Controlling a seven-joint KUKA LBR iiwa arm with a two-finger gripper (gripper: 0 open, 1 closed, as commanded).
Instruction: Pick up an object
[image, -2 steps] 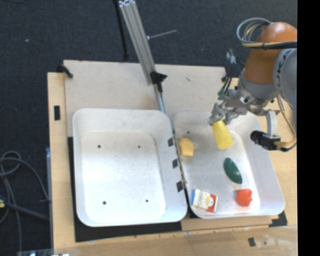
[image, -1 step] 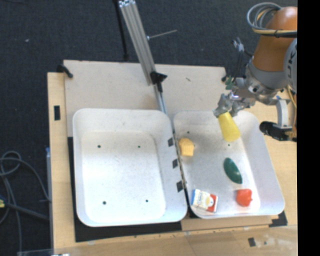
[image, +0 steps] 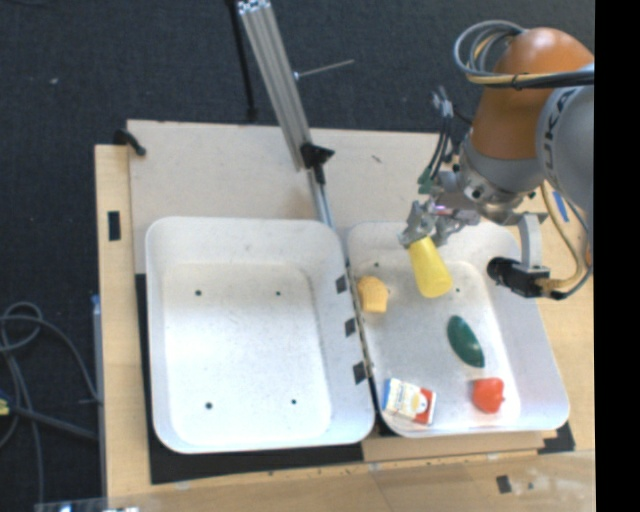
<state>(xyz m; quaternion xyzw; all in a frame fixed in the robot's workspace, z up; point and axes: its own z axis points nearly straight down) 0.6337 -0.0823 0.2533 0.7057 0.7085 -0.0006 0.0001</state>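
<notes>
No readable branding anywhere — the small carton (image: 409, 401) at the bottom of the right bin (image: 535, 340) has a red and white printed face, but the print is too small to make out.

The claw (image: 428, 228) sits in the upper right of the frame, over the top end of the right bin, and it's clamped on the top end of a yellow block (image: 431, 268), which hangs down tilted toward the lower right. Can't tell if the block's lower end is touching the bin floor or just off it.

Other stuff in that right bin: a yellow lump (image: 373, 294) near the left wall, a dark green oval thing (image: 465, 340) around the middle, and a red-orange piece (image: 488, 395) at the lower right, just beside the carton. The left bin (image: 160, 300) sits next to it on the counter (image: 200, 160) — a metal pole (image: 285, 95) slants up from between the bins toward the top of the frame.
</notes>
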